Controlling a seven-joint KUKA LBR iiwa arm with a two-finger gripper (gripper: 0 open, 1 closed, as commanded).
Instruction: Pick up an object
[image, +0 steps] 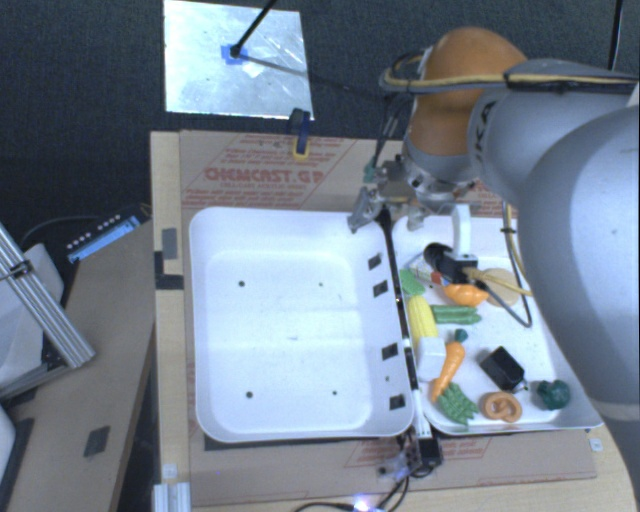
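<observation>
Grey arm (560, 150) over right bin (525, 335), corn (421, 318), carrot (449, 368), black block (502, 367) inside

Bright even overhead light, soft shadows, slight blur, foil glare

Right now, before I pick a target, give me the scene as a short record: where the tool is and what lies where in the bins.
tool: over the far end of the divide between the two bins
left bin: white, bare floor showing
right bin: holds the items below
along the divide: corn cob, white block, carrot
middle: black block
near rim: green leafy piece, brown ring, dark green ball
</observation>
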